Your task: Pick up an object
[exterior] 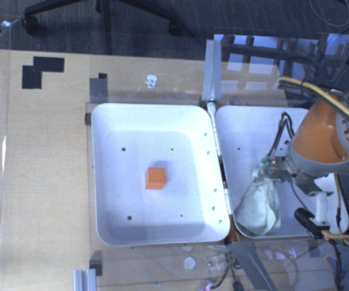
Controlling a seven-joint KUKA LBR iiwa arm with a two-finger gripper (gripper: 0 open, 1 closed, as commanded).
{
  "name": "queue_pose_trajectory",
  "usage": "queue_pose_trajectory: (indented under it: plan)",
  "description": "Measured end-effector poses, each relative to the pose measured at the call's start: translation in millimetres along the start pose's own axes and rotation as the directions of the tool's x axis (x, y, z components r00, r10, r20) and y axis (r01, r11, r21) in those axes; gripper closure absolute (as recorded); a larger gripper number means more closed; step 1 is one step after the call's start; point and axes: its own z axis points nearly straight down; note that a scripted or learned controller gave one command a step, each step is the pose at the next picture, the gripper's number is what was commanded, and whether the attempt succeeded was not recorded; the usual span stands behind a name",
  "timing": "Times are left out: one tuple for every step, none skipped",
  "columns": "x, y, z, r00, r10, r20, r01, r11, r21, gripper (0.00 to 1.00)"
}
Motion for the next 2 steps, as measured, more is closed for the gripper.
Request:
queue_pose_trajectory:
  plan:
    - [10.2, 1.4, -26.8, 0.973, 0.232, 0.007, -0.232, 0.972, 0.03, 1.0]
    - [109.5, 33.9, -112.4, 0.968, 0.25, 0.007, -0.25, 0.968, 0.031, 1.0]
